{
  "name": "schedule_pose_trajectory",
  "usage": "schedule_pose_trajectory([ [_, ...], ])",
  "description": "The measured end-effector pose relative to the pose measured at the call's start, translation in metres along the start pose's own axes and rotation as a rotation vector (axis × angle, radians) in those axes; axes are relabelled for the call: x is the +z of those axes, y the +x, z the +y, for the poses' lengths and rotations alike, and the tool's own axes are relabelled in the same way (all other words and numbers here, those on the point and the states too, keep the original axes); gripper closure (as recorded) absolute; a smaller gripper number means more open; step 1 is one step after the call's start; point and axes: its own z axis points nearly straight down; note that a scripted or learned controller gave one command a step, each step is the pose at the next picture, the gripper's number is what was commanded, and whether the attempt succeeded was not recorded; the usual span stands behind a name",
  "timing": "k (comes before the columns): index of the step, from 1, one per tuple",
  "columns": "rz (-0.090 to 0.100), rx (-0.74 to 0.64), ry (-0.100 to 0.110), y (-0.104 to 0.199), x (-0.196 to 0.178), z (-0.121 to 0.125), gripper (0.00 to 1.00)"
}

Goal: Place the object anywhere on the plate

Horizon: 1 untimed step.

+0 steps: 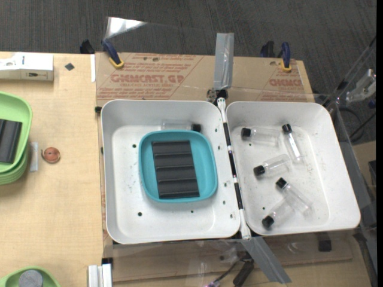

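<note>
A teal square plate point(178, 165) lies in the left white bin point(119, 178). A dark ribbed block point(175, 169) rests on the plate and covers most of its middle. Just behind the plate's far rim lies a clear vial point(179, 126) with a black cap, on the bin floor. Several more clear vials with black caps are scattered in the right white bin point(335, 178): one point(291, 141) near the back, one point(270, 165) in the middle, one point(278, 213) near the front.
A cardboard sheet point(149, 73) is clamped behind the bins. Left of the bins, the wooden bench holds stacked green dishes point(15, 139), a small orange disc point(51, 155) and a white box point(27, 67). A thin ridge separates the two bins.
</note>
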Motion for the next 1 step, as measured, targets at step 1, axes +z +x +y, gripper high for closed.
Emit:
schedule_pose_trajectory([
  [1,0.0,0.0,0.0,0.0001,0.0001,0.0,0.0],
])
